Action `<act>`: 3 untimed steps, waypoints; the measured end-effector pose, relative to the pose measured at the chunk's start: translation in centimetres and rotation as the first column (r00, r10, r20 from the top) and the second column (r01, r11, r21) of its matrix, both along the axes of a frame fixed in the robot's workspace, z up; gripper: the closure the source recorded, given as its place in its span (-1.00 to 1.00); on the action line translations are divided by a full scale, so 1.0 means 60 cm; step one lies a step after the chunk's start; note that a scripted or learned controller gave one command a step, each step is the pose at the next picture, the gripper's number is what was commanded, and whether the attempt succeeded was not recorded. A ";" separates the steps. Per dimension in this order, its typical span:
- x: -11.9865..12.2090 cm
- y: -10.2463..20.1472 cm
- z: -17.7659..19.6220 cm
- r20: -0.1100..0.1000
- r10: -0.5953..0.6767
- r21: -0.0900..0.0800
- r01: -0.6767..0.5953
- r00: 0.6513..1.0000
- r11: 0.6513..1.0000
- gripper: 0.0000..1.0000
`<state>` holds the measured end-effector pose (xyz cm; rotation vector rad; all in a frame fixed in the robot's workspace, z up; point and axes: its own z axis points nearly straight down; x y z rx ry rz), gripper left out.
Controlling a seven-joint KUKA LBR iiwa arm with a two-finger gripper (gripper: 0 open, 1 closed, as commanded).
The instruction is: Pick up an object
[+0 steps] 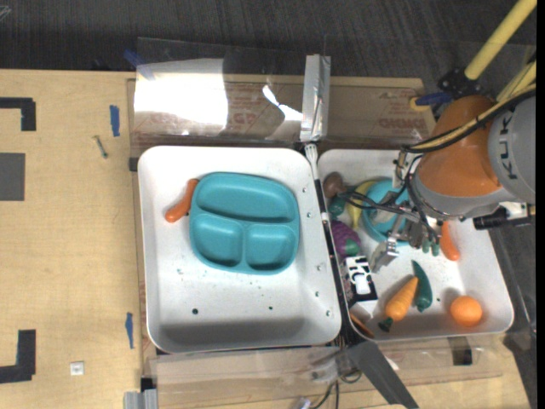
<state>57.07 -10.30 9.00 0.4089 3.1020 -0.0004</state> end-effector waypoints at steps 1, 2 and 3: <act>-0.086 0.002 0.001 0.007 0.184 -0.005 -0.184 0.983 0.983 -1.00; 0.056 -0.029 0.052 -0.006 0.095 0.001 -0.095 0.995 0.996 -1.00; 0.037 0.018 0.000 0.001 0.118 -0.002 -0.118 0.993 0.993 -1.00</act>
